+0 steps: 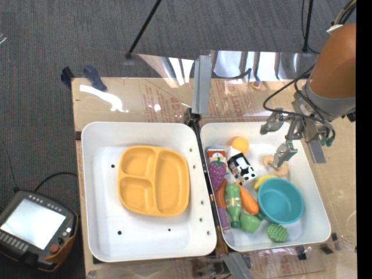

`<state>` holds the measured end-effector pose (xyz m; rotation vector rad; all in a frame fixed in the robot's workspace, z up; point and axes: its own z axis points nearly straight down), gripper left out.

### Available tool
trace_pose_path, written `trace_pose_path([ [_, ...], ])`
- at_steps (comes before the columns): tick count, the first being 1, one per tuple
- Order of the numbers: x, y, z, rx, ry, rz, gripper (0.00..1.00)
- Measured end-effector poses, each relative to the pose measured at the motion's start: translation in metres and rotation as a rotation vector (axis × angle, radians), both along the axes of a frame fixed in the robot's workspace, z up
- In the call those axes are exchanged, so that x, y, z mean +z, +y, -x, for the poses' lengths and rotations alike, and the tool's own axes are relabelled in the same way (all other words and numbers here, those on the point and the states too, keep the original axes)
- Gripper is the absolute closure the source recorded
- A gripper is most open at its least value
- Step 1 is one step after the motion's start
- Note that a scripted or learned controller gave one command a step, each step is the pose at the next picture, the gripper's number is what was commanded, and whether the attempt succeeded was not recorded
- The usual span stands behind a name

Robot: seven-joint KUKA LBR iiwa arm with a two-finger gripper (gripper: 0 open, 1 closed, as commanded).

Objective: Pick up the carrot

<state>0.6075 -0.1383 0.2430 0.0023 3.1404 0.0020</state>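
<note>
The scene is brightly and evenly lit from above, with colours clear and well saturated. The strongest glare sits on the shiny metal strip [244, 65] behind the bins, which mirrors pale blue-white patches, and white streaks of reflection lie on the glossy cardboard-brown bench top [116, 100] at upper left. The left bin [99, 173] and right bin [317, 214] are close to blown out, their white walls losing detail. Shadows are soft and short; a faint one edges the yellow plate [154, 181]. The tablet screen [32, 222] at lower left glows washed-out white. Focus is fairly sharp overall, though small items look slightly soft and grainy.
</note>
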Motion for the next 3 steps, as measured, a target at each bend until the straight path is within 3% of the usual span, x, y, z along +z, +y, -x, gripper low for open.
trace_pose_path([
  [1, -0.13, 0.004, 0.054, 0.125, -0.018, 0.004, 0.0],
  [2, -0.149, 0.03, 0.104, 0.063, -0.017, 0.003, 0.0],
  [3, -0.115, 0.007, 0.027, 0.047, 0.0, 0.0, 0.0],
])
